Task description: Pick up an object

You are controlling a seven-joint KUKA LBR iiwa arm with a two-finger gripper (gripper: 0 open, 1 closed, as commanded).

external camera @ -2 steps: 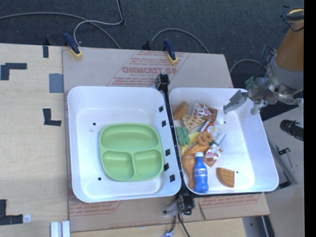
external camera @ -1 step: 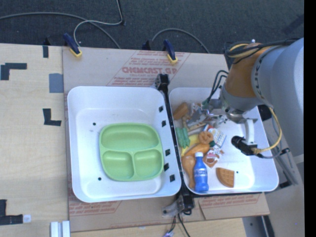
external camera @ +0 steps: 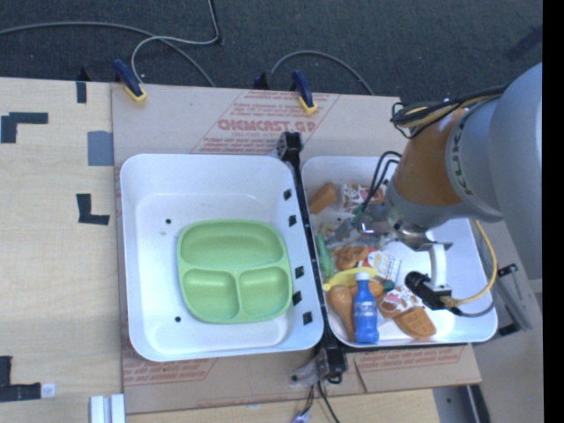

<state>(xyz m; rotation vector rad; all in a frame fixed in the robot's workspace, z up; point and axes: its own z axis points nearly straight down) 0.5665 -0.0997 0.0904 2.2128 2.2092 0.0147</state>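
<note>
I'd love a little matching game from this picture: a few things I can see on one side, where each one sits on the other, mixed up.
Things:
1. green divided plate
2. blue bottle
3. yellow-handled clamp
4. robot arm

Places:
A. in the right bin, near its front edge
B. reaching over the right bin
C. in the left bin
D. on the cardboard's back edge, left corner

Pairs: 1-C, 2-A, 3-D, 4-B

Grey arm (external camera: 507, 148), orange band, black cables.
</note>
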